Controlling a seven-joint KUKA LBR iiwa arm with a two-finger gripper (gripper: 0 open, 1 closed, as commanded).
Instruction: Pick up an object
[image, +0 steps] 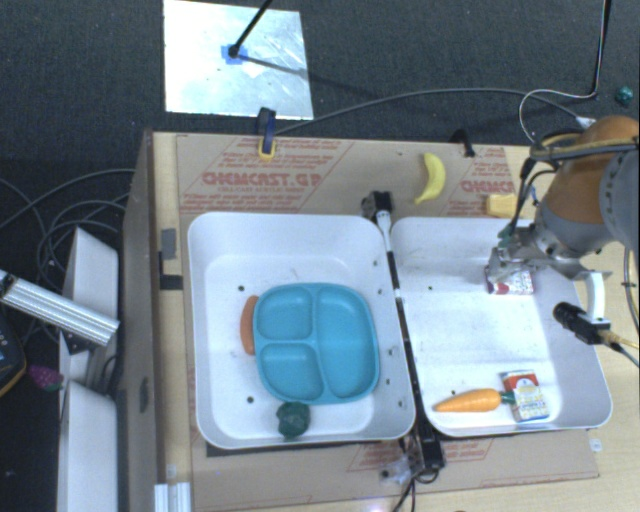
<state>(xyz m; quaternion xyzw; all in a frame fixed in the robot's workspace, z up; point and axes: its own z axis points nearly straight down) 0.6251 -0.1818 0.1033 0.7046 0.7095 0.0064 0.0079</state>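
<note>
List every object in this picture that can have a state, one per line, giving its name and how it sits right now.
blue tray: flat in the left bin, compartments bare
hot dog: lying along the tray's left edge
green lump: resting at the tray's near edge
carrot: lying on its side in the right bin
small carton: flat beside the carrot
banana: on the bench, outside the bins
gripper: low over the right bin's far side
</note>
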